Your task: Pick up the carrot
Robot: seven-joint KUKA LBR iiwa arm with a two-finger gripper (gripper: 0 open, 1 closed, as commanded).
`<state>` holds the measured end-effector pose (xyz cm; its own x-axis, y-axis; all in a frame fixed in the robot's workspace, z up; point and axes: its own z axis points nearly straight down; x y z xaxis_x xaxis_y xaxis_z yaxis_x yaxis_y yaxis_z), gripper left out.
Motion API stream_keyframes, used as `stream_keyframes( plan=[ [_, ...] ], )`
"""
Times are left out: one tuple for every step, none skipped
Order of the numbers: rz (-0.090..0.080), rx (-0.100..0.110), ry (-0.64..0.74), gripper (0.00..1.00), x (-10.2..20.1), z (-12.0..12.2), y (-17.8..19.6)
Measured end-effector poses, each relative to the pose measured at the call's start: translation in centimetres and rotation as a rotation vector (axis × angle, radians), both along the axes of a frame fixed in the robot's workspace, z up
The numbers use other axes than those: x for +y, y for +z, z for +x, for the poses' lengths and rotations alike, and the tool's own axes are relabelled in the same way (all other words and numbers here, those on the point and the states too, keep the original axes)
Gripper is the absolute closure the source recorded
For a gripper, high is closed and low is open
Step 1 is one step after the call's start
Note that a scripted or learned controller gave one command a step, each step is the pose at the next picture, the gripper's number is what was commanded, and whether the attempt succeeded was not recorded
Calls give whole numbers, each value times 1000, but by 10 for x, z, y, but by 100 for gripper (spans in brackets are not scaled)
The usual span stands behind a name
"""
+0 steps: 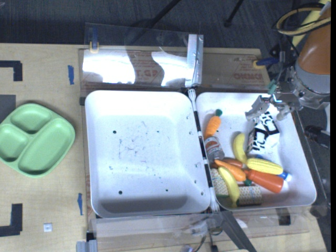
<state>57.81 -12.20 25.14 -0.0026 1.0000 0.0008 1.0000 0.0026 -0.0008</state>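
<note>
Carrot [212, 126] tapered, smooth orange, green top; metal pincer [269, 108] spread, holding nothing

Arm [314, 62]: grey casing showing an orange band above the wrist.
Cables [299, 20]: yellow and black loops trailing behind.
Gripper [269, 109]: metallic grey.

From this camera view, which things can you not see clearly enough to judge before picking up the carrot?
- Gripper: too small and blurred to judge its state.
- Black-and-white item: partly hidden by the gripper above it; unidentifiable.
- Bottom of the pile in the right bin: the banana and the corn lie on top.
- Carrot: its lower end is hard to separate from the small bottle.
</note>
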Motion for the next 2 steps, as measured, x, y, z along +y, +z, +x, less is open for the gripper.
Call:
stream_keyframes(
  plan=[
    [0, 0, 178, 0, -27, -25, -56],
    [-2, -4, 232, 0, -52, -10, 8]
  ],
)
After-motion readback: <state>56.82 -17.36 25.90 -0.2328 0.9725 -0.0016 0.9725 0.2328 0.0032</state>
